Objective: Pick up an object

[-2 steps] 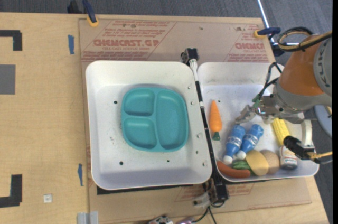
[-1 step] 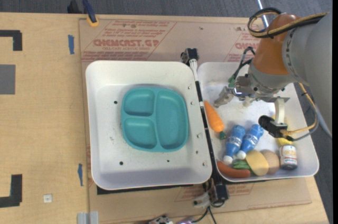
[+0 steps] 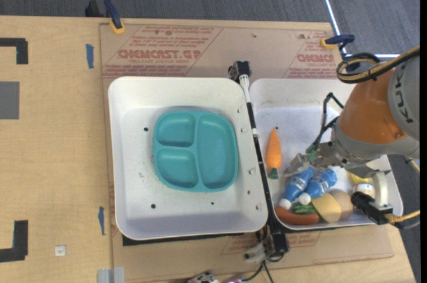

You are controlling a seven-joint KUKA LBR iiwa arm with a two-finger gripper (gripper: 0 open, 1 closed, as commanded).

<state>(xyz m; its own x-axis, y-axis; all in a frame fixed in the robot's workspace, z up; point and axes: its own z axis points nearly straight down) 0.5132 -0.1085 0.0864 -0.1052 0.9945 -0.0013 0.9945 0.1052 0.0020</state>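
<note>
The right bin (image 3: 293, 108) holds a cluster of toys near its front. An orange carrot (image 3: 273, 149) lies upright by the bin's left wall. A blue and white bottle-like toy (image 3: 305, 183) sits just below my gripper (image 3: 309, 159). A pale yellow rounded toy (image 3: 331, 205) and a red piece with green on it (image 3: 298, 215) rest at the front edge. A yellow item (image 3: 360, 176) peeks out under the arm. My gripper reaches down over the blue toy, its metal fingers low in the pile; nothing is visibly held.
The left bin (image 3: 127, 141) holds a teal divided plate (image 3: 196, 149). A ridge (image 3: 252, 141) separates the two bins. The arm's orange wrist (image 3: 370, 115) covers the right bin's right side. Cardboard (image 3: 47, 141) surrounds the bins.
</note>
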